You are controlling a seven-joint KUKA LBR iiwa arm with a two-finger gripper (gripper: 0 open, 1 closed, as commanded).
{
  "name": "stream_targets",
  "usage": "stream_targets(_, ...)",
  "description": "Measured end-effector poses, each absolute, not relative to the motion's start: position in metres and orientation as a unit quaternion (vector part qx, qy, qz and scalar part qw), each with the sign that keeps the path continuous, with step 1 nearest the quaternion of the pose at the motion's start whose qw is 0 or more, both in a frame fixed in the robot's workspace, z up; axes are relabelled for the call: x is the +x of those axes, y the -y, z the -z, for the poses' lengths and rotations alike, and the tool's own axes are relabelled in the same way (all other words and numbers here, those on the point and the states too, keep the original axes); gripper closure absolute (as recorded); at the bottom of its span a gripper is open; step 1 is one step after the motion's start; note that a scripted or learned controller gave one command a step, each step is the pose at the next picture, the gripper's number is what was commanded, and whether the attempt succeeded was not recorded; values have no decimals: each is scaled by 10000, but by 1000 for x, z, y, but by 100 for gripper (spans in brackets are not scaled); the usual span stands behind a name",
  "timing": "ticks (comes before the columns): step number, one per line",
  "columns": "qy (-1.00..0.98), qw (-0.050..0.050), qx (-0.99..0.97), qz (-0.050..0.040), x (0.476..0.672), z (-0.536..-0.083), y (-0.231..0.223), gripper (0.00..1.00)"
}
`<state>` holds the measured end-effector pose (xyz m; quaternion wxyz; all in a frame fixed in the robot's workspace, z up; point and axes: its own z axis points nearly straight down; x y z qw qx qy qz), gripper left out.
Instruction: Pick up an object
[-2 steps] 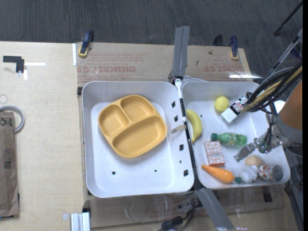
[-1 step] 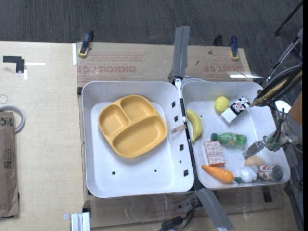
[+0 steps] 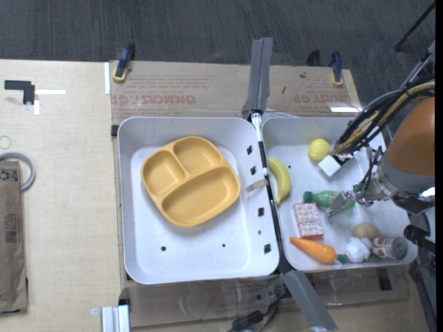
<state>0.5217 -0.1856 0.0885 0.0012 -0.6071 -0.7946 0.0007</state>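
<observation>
Claw (image 3: 340, 205), fingers apart, sits touching the green bottle (image 3: 320, 198) in the right bin (image 3: 297, 133).

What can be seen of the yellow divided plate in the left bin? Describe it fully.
The yellow divided plate looks like matte plastic, rounded in outline with a raised rim. Ridges split it into three compartments: two smaller ones toward the far side and one large one nearer the camera. It lies flat, right side up, turned at a slant, on the floor of the left bin, toward its far side. Nothing lies in its compartments, and nothing but the bin floor touches it.
</observation>
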Motion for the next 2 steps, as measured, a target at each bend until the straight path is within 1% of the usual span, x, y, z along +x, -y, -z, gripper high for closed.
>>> stream_targets(1,7308,14,-6826,-16,611,-89,179,0)
stream_targets(2,7318,39,-6815,-42,610,-94,179,100)
